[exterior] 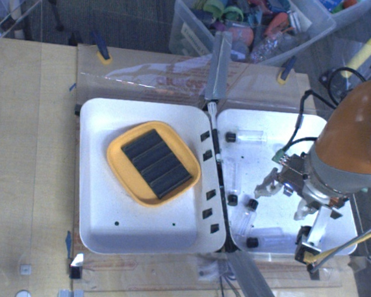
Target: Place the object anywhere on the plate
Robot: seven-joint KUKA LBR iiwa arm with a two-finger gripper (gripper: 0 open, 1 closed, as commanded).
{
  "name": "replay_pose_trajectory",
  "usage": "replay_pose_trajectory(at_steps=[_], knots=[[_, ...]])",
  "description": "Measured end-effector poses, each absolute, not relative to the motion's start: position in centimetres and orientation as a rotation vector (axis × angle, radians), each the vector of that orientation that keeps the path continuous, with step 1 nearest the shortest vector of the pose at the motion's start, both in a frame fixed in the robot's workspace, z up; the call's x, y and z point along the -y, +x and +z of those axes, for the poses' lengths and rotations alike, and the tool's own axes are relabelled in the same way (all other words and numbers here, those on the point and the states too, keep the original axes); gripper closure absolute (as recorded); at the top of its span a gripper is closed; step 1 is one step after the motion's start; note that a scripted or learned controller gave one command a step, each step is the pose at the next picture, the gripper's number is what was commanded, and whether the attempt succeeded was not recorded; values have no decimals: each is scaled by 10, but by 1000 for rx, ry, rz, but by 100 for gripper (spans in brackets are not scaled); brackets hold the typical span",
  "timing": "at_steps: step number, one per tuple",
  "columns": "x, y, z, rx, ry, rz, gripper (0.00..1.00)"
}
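Note:
A dark ribbed rectangular object lies flat in the middle of the yellow plate, which sits in the left white bin. My gripper hangs over the right white bin, well to the right of the plate and apart from the dark object. Its two fingers stand spread open with only bin floor between them. The grey wrist and orange band cover the right side of that bin.
The right bin holds clear tubes with black caps and small black pieces. A divider runs between the bins. A clear tub of coloured toys stands behind the bench.

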State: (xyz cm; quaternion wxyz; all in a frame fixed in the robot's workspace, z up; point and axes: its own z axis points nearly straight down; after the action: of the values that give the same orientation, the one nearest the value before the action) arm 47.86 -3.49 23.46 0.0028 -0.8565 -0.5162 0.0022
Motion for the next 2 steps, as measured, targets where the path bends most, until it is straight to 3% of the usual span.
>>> replay_pose_trajectory(at_steps=[2], knots=[[45, 479, 227, 1659, -2664, 4, 0]])
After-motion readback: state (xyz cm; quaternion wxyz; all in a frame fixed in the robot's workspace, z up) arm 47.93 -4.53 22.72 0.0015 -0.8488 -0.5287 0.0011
